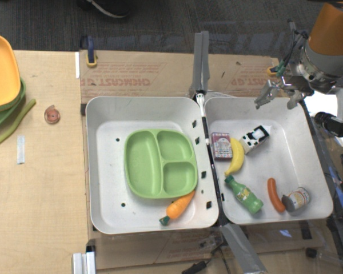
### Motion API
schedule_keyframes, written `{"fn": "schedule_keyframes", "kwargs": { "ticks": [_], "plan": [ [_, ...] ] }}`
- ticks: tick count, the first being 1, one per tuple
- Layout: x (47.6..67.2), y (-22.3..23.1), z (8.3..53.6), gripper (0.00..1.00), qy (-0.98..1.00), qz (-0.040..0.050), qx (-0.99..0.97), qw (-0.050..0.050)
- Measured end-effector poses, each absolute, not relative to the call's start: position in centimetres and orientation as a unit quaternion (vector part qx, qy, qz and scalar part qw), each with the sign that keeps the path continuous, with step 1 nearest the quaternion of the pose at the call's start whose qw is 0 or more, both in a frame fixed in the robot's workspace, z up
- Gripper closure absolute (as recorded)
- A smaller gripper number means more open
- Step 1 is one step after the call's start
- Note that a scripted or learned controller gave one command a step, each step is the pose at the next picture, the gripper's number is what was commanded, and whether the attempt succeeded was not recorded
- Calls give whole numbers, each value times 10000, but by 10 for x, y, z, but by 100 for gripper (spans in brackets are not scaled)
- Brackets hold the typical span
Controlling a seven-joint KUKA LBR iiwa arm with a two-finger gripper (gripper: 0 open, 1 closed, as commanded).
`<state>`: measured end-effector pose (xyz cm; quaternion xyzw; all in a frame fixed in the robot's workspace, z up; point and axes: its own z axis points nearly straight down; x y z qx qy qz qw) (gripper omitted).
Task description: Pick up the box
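Gripper (pixel 280 95): above the right bin's (pixel 317 213) far rim, 2 fingers spread apart, nothing between them.
Box (pixel 220 146): small, pinkish, in the right bin by its left wall (touching the banana (pixel 236 156)).
Left bin (pixel 103 210): green divided plate (pixel 160 163), carrot (pixel 179 206).

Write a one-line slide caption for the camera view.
Open gripper hovers above right bin's far rim, away from the box.

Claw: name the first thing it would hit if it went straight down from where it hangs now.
Probably the right bin's far rim or bare floor beside it; the claw hangs above that corner, though depth is unclear.
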<state>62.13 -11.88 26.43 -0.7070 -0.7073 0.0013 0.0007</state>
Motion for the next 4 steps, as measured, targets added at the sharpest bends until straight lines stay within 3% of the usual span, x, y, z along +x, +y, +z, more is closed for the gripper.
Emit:
{"fn": "schedule_keyframes", "kwargs": {
  "ticks": [1,2,4],
  "plan": [
    [552,-97,154,0,-7067,12,-7075,12],
    [552,-98,163,100,-7053,14,-7089,11],
    [484,18,224,100,-6884,15,-7253,6]
  ]
}}
